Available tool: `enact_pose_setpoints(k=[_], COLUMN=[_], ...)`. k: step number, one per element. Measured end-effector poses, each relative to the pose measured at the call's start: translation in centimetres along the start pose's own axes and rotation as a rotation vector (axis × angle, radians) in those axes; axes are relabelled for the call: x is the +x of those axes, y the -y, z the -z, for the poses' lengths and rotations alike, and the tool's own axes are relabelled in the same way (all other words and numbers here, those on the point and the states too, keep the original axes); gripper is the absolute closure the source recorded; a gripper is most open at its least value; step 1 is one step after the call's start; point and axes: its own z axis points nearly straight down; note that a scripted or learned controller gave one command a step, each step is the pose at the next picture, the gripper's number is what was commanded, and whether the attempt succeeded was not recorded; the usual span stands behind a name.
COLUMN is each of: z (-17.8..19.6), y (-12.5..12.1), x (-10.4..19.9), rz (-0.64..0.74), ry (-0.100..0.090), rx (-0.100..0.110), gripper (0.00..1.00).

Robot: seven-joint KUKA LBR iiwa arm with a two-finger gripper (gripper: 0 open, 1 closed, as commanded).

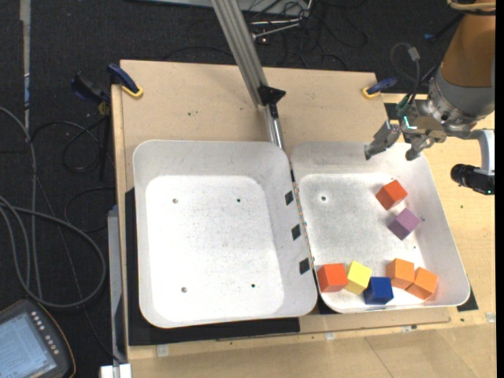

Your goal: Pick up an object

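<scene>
The right bin [346, 211] holds several small blocks. An orange block [390, 194] lies near its upper right, with a purple block [404, 223] just below it. Along the front edge sit an orange-red block [332, 276], a yellow block [358, 276], a blue block [379, 290] and two orange blocks [401, 272] [424, 283]. My gripper [394, 150] hangs open above the bin's far right rim, up and slightly right of the orange block, with nothing between its fingers.
The left bin [209, 231] lies beside the right one. A slanted metal pole [244, 53] crosses the back of the bench. Blue-and-yellow clamps [124, 80] [379, 87] grip the board's far corners.
</scene>
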Motion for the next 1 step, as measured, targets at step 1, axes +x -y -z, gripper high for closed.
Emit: enact_pose_setpoints(k=[1], z=[0.18], y=[-0.02], x=[0.01], rz=[0.001], ry=[0.001], rx=[-0.002], gripper=[0.00])
